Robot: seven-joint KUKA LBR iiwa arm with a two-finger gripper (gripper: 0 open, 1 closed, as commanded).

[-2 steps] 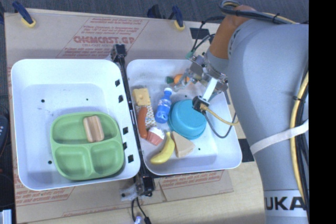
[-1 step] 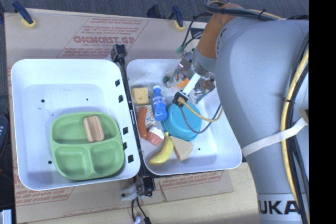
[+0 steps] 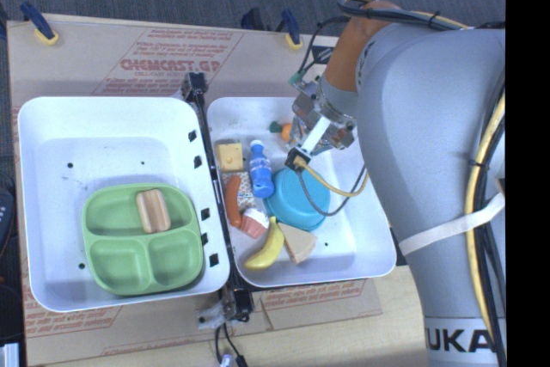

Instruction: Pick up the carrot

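While I'm failing to tell if the pincer (image 3: 306, 133) is spread, the stubby orange carrot (image 3: 284, 131) is lying just at its nine o'clock.

Your arm (image 3: 430, 150) reaches in from the right, orange band (image 3: 345, 56) up top, wrist (image 3: 333, 109) angled down-left w/ gripper (image 3: 306, 130) low, approx mid-frame.
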